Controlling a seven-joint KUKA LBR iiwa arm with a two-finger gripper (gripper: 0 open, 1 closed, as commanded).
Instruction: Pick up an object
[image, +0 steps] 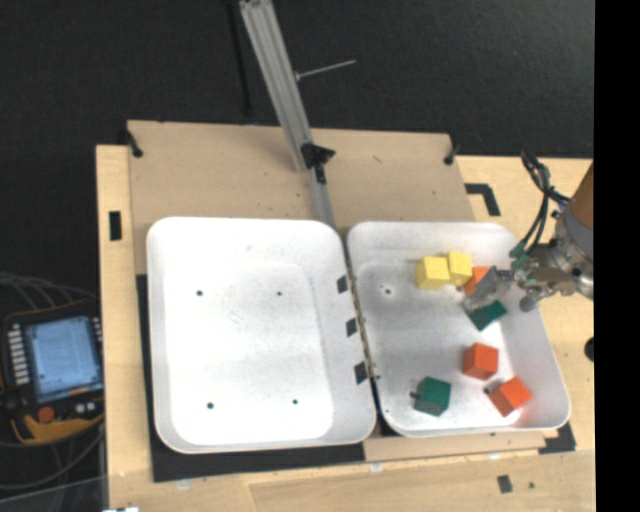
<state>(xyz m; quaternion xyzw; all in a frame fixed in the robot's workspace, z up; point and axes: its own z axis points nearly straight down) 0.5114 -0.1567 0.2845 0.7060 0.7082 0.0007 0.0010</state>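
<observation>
My claw (492, 290) hangs low near the right bin's (400, 240) right edge, just above a green block (488, 316); I cannot tell its spread. Open floor lies toward the bin's left edge.

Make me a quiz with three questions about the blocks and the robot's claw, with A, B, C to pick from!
1. Which bin holds the blocks?
A. the left bin
B. the right bin
C. both bins

2. How many yellow blocks are there?
A. two
B. four
C. none

3. Where is the claw?
A. over the left bin
B. outside both bins
C. over the right bin, by a green block

Answers:
1. B: every block lies in the right bin.
2. A: two yellow blocks sit side by side near the far wall.
3. C: the claw hangs just above a green block, at the right bin's right side.
</observation>
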